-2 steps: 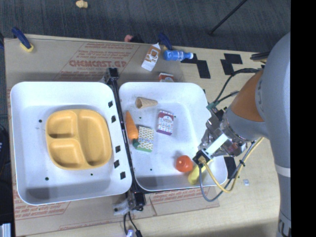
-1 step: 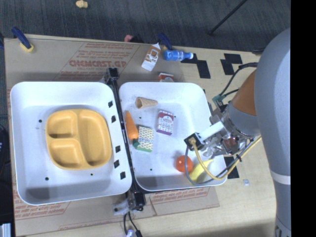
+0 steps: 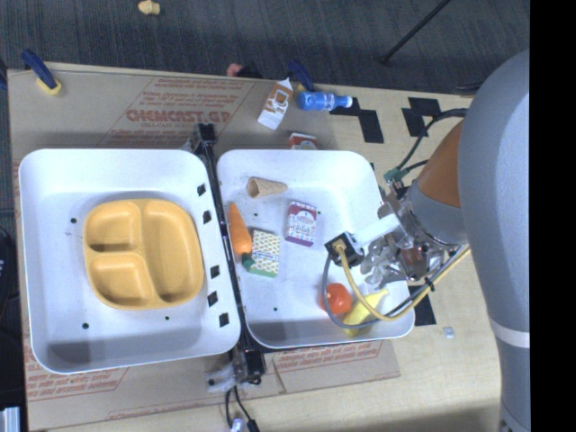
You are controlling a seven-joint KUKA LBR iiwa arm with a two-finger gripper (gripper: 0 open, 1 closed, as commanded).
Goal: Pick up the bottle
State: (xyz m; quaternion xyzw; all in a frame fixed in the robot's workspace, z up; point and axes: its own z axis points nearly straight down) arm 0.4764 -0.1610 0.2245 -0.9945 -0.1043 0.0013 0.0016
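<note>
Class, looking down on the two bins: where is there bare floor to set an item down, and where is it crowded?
Left bin: bare strips around the yellow tray, widest along its near edge. Right bin: bare patch between the carton and far-right corner. Crowded: its near-right corner, where the gripper hangs over the tomato.

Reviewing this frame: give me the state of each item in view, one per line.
blue bottle: lying on its side on the bench, behind the bins.
small carton: on the bench, left of the bottle.
yellow tray: flat in the left bin.
carrot: lying along the right bin's left wall.
cone: on its side, right bin.
gripper: low over the right bin's right edge.
</note>
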